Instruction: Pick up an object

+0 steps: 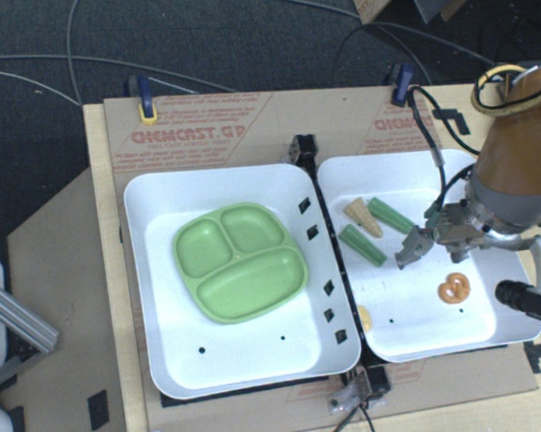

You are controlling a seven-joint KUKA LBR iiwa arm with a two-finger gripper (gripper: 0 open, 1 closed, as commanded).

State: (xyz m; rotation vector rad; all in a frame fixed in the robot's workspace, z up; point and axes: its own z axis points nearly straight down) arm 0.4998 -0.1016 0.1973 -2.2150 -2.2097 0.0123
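Note:
The right bin (pixel 422 338) holds two green sticks (pixel 361 246) (pixel 390 216), a tan wedge (pixel 363 217) and an orange pretzel-shaped piece (pixel 454 288). My gripper (pixel 434 252) hangs over the middle of this bin, its fingers spread open with nothing between them. Its left fingertip (pixel 408 253) is just right of the nearer green stick, and the pretzel piece lies just below the right fingertip. The arm covers the bin's right side.
The left bin (pixel 170 360) holds a green divided plate (pixel 241 260). A small yellow bit (pixel 364 319) lies at the right bin's left wall. A black divider with clips (pixel 322 243) runs between the bins. Cables (pixel 427 117) trail behind the arm.

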